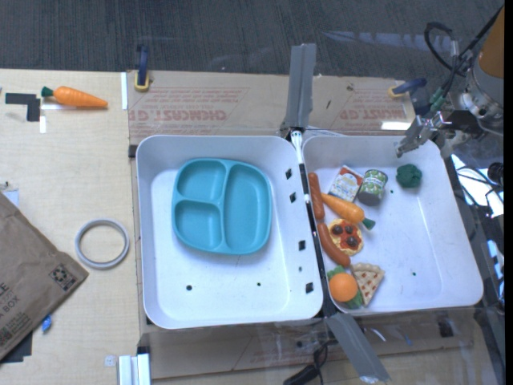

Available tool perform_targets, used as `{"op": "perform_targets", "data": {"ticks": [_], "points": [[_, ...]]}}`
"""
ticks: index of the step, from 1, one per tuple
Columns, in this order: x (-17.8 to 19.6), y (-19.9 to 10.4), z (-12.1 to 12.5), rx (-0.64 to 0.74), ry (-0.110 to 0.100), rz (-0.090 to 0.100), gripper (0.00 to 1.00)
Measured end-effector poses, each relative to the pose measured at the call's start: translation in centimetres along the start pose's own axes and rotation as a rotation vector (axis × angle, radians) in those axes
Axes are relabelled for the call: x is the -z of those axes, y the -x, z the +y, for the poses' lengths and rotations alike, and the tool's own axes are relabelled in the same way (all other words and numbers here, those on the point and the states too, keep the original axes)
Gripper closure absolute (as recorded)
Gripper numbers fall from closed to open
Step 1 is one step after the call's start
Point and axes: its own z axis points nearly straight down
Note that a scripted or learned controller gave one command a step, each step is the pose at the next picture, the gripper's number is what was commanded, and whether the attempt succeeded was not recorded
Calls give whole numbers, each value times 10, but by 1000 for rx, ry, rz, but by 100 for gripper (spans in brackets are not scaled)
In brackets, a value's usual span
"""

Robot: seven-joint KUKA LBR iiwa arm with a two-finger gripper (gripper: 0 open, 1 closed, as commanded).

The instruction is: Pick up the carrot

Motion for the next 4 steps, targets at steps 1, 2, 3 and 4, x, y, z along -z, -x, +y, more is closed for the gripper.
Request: {"op": "perform_targets", "data": {"ticks": [1,2,3,4], "points": [[-135,-49,0,66,-1,1,0],[-198,-53,-31,230,2,1,0],[-190,-52,-31,226,0,1,100],[-98,-101,8,-47,1,-1,100]]}}
